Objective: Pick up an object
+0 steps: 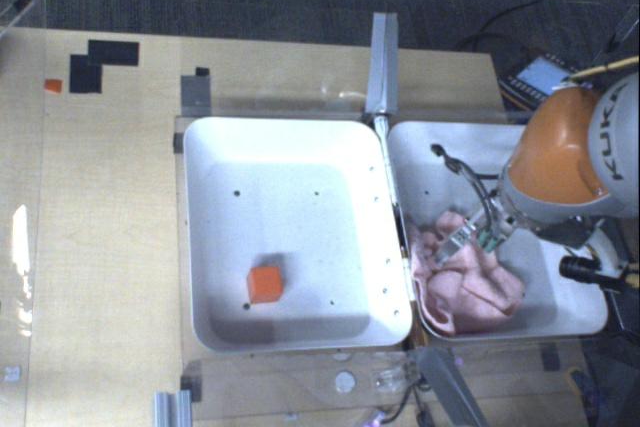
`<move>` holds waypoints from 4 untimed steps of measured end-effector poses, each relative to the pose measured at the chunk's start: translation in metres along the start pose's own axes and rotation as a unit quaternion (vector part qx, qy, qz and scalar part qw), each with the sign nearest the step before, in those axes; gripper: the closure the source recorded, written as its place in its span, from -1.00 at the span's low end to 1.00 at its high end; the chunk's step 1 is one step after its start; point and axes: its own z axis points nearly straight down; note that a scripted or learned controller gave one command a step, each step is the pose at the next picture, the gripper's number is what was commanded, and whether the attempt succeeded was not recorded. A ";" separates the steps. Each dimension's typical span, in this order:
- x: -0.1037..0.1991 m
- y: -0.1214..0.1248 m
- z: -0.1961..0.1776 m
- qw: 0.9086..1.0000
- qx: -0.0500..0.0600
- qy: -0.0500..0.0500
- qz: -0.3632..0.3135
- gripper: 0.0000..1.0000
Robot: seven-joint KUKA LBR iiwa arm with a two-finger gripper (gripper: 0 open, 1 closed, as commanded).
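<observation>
A crumpled pink cloth (466, 283) lies in the right bin (560, 310), against its left wall and near corner. My gripper (468, 241) is down on the cloth's upper edge, touching the fabric, with the grey and orange arm reaching in from the right. A small orange block (265, 284) sits in the left bin (290, 155), toward its near left part, far from the gripper.
A grey metal divider post (381, 65) stands at the back between the two bins. Black cables (455, 165) trail over the right bin's far side. The wooden bench (90, 235) extends to the left with black and orange markers (95, 65).
</observation>
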 end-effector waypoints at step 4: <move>-0.046 0.046 0.004 0.992 0.003 0.002 0.125 1.00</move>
